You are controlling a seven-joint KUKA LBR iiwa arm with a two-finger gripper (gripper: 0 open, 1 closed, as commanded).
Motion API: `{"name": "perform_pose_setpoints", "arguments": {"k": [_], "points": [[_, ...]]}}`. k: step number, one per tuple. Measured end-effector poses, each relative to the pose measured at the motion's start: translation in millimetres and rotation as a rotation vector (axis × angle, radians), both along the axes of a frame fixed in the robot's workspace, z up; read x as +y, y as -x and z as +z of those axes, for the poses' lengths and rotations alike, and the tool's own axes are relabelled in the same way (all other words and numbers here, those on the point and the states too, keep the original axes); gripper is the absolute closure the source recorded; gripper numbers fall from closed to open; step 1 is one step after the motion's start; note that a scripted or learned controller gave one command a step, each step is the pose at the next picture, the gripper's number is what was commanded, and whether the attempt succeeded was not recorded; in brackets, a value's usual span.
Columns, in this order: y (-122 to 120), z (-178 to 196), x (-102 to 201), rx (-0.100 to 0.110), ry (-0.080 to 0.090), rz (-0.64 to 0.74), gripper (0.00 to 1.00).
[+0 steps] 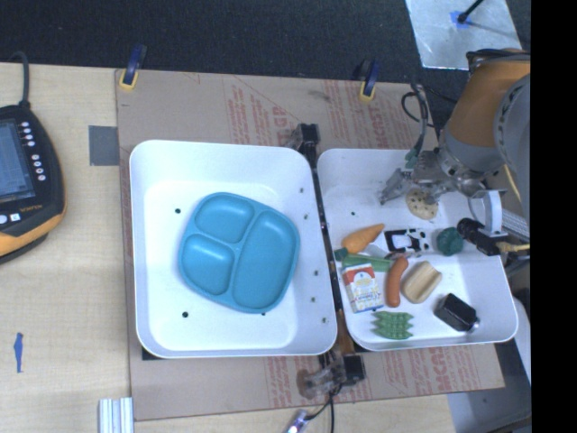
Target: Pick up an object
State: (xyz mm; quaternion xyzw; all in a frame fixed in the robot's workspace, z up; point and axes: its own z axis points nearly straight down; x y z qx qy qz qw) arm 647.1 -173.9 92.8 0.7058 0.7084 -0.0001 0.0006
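I saw two white bins, one blue plate [239,252] in the left bin [153,332], and the gripper [416,188] over one cookie [420,205] in the right bin [352,165], grip unclear

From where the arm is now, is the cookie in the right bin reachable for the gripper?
Probably yes. The gripper hangs right beside the cookie, which lies apart from the other items at the right bin's far end.
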Motion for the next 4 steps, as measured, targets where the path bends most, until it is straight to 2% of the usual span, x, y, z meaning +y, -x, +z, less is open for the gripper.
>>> {"name": "perform_pose_setpoints", "arguments": {"k": [1, 2, 3, 4], "points": [[75.0, 88.1, -39.0, 0.003, -0.001, -0.001, 0.00], [-4.3, 13.8, -12.6, 0.006, -0.002, 0.001, 0.00], [69.4, -1.5, 0.4, 0.006, -0.001, 0.001, 0.00], [69.2, 9.1, -0.7, 0.006, 0.001, 0.003, 1.00]]}}
